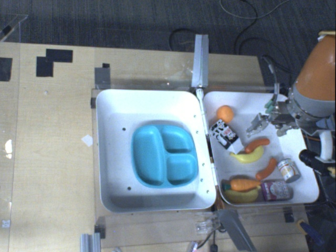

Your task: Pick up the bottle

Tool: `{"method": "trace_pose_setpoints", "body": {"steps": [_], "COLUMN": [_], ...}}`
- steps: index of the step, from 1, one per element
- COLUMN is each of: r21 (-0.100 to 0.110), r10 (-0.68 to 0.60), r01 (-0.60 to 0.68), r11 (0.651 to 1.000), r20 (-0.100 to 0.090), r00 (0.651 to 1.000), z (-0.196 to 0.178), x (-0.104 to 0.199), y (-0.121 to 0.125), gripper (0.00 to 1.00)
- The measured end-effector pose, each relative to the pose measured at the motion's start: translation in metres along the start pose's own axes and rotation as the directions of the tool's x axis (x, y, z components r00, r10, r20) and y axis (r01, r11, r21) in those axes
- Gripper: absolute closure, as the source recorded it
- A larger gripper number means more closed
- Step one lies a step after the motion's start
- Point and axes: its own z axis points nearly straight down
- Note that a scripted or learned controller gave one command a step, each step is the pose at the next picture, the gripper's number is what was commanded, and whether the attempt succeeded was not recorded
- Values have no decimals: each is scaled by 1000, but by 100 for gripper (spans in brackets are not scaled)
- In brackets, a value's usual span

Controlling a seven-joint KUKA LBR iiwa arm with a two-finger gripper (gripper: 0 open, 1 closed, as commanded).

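Bottle (275, 190): lies on its side at the lower right corner of the right bin (312, 197), purple label, just right of a carrot (244, 184) and yellow banana (241, 195).
Claw (261, 123): hovers over the upper middle of the right bin, fingers spread apart, nothing between them; well apart from the bottle.
Arm (315, 88): enters from the right edge, orange band uppermost.
Near the claw: an orange (224, 113), a black-and-white carton (224, 134), a sausage (256, 144), a second banana (248, 155).
Can (287, 170): just above the bottle.
Left bin (113, 140): holds a blue divided tray (164, 155).
Table (47, 156): pale wood.
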Motion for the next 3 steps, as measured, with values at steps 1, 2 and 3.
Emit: {"method": "trace_pose_setpoints", "body": {"steps": [1, 2, 3], "r21": [1, -5, -4], "r10": [-6, -306, -329], "r01": [6, 306, 329], "r11": [1000, 952, 944], "r20": [0, 2, 4], "r00": [1000, 952, 944], "z": [101, 144, 149], "x": [18, -2, -74], "y": [-46, 44, 86], "gripper": [0, 0, 0]}}
